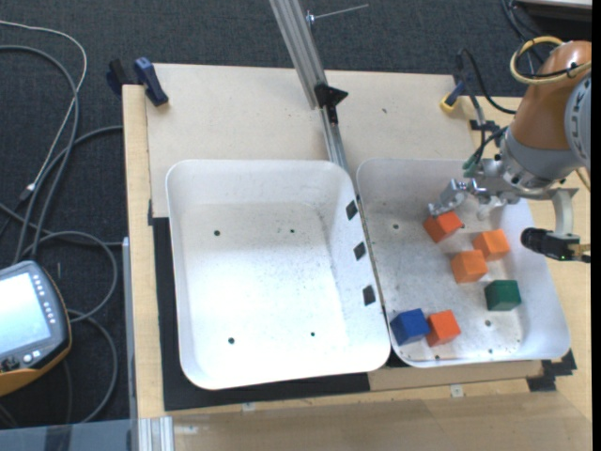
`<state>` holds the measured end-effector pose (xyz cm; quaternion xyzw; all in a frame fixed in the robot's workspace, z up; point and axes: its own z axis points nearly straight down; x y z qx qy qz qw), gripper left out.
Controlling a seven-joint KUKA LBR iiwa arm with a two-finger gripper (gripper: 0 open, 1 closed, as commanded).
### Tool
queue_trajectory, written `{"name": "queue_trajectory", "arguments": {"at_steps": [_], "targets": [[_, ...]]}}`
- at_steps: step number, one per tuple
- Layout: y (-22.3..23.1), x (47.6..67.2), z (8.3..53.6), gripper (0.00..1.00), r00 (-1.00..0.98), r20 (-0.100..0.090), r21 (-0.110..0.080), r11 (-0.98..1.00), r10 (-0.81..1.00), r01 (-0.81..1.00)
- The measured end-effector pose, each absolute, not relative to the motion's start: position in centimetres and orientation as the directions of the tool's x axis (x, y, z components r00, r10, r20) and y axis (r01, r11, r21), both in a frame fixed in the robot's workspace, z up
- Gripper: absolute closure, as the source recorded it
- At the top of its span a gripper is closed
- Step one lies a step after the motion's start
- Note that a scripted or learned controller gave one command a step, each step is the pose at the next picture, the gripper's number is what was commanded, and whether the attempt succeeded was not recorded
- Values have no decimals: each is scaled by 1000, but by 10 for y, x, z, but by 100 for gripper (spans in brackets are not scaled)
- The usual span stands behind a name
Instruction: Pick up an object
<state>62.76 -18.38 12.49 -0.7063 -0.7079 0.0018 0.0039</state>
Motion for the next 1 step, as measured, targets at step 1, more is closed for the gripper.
{"name": "queue_trajectory", "arguments": {"at_steps": [1], "targets": [[-139,611,98,0,-4,4,-6,4,1000,1000]]}}
